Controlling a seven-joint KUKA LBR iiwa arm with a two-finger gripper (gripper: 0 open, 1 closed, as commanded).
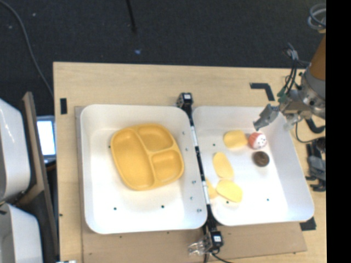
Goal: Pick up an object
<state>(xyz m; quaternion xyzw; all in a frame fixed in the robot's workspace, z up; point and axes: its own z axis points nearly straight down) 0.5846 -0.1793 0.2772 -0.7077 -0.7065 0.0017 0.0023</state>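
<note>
Pincer [265, 119] poised at the upper edge of the right bin [285, 201], just beside the red-and-white ball [257, 141], a likely pick target; whether it is spread or pressed together cannot be told. Loose items lie in this bin within the arm's reach: 3 yellow pieces [226, 169] and a brown object [261, 159], while the left bin [93, 212] bears a yellow divided tray [147, 156].

The grey arm with its orange band [317, 64] is cut off at the right, leaving just its wrist in view. Its two-finger gripper [265, 118] is too small and blurred to judge. A small yellow piece [211, 190] lies partly hidden behind the divider between the bins.
</note>
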